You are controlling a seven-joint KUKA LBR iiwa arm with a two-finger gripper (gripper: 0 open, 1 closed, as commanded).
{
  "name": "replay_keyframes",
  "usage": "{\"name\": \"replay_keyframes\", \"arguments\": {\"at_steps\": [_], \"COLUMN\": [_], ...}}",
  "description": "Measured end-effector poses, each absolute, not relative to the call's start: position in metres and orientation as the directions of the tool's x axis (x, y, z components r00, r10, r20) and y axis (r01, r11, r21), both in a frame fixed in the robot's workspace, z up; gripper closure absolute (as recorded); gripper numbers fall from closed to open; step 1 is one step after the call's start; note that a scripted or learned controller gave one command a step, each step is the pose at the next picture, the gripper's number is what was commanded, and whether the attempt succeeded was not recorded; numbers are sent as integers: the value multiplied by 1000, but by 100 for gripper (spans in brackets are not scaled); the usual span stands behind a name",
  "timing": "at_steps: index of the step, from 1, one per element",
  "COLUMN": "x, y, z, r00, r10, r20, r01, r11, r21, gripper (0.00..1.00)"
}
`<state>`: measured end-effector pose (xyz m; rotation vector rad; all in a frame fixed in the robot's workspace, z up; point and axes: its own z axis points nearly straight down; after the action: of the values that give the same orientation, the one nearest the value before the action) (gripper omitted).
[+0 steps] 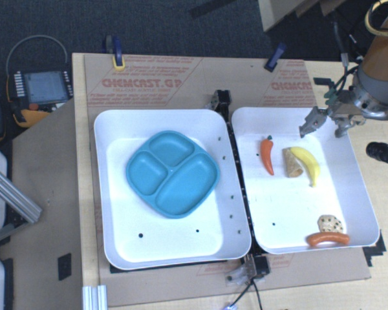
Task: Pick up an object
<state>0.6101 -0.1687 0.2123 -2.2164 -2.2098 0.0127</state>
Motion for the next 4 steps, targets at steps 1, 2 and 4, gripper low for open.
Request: {"name": "replay_keyframes", "arguments": {"at_steps": [1, 2, 4], "x": [613, 612, 612], "y": [-168, -162, -153], "z": [220, 178, 84], "r00": [0, -1, 0], "r10": [1000, 1000, 1000], "r20": [0, 0, 0], "r01": [1000, 1000, 1000], "r11": [0, 1, 0], "r21": [0, -2, -1], "gripper": [0, 0, 0]}}
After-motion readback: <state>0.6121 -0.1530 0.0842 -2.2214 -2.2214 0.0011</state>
